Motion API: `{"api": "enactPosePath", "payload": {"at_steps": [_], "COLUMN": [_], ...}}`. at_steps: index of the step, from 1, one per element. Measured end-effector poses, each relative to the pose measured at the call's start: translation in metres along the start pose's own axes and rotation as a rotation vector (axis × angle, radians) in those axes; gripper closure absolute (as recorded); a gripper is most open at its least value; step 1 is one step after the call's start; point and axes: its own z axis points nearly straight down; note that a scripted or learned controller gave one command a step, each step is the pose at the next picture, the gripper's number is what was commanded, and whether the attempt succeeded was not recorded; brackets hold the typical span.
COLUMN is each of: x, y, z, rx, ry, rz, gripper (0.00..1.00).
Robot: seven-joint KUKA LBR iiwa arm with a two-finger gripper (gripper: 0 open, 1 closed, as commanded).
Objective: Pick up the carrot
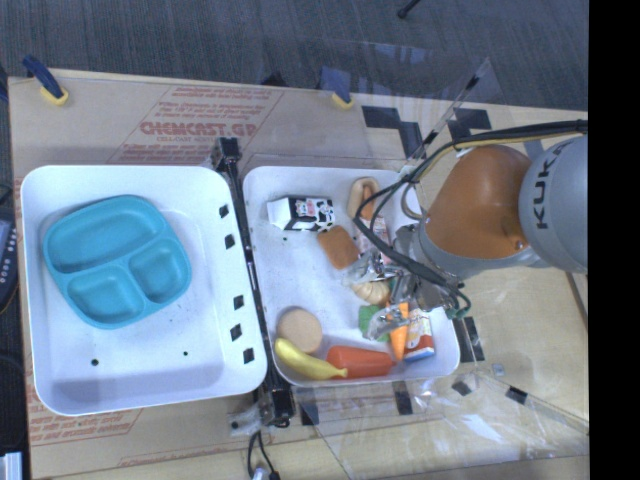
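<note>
The carrot (399, 340) stands tilted near the right bin's (300, 183) front right corner, just beside a red pepper (360, 361) and a banana (305, 361). The hand (403, 306) hangs right above it; whether it pinches the carrot, I cannot tell.

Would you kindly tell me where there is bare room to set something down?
Left bin: bare floor in front of and right of the blue tray. Right bin: only a small patch below the milk carton. Its front right corner, around the carrot, is crowded.

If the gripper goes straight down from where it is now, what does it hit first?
Most likely the carrot, which lies right under the gripper near the bin's front right corner. Depth is hard to judge; the small carton beside it is close too.
</note>
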Motion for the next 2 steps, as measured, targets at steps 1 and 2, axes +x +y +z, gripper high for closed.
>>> {"api": "enactPosePath", "payload": {"at_steps": [1,2], "x": [0.0259,0.0252], "y": [-0.0104,-0.0080], "z": [0.0131,0.0035], "rx": [0.011,0.009], "ry": [-0.023,-0.017], "rz": [-0.010,-0.021], "gripper": [0.00,1.00]}}
